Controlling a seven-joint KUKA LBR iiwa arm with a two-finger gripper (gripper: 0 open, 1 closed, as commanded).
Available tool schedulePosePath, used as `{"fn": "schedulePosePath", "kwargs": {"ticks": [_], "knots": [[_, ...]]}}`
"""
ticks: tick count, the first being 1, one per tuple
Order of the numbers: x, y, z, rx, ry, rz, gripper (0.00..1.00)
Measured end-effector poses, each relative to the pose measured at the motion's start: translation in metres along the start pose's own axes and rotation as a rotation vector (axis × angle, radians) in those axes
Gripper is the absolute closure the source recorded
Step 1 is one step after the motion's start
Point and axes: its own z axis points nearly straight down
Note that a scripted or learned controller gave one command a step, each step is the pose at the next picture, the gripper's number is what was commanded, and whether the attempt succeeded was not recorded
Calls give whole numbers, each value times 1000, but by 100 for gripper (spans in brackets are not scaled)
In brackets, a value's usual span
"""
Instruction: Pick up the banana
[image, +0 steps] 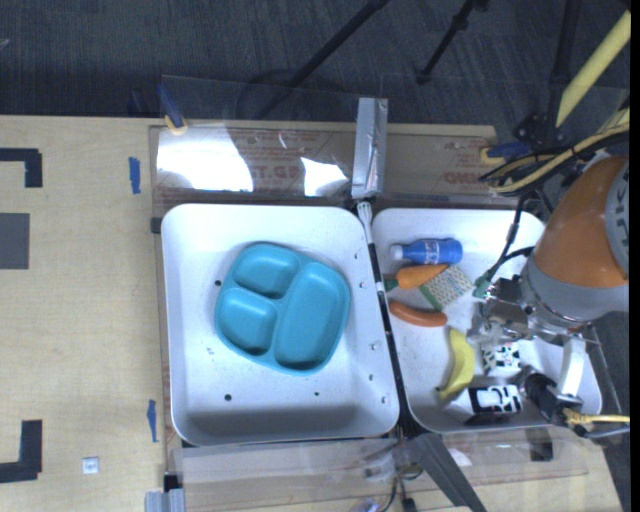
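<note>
Fingers: whether spread or pressed together can't be told, as the gripper (505, 350) is masked by wrist clutter. The banana (460, 365) lies just to their left in the right bin (590, 400); it should be approached from above at mid-curve, w/ closure across its narrow width. Writing on the blue bottle (428, 250) and black item (495, 398) can't be read.

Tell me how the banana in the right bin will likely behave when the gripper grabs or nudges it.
The banana looks curved and smooth, so it may pivot or slip if pinched off-centre. It lies flat on the bin floor, so it is unlikely to roll. The gripper hangs beside it, so a nudge could slide it.
</note>
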Motion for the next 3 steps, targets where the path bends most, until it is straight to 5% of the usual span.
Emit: {"fn": "schedulePosePath", "kwargs": {"ticks": [1, 2, 3], "knots": [[0, 0, 0, 1, 0, 0, 0], [-7, 7, 72, -19, 4, 89, 0], [-7, 6, 65, -14, 3, 87, 100]]}}
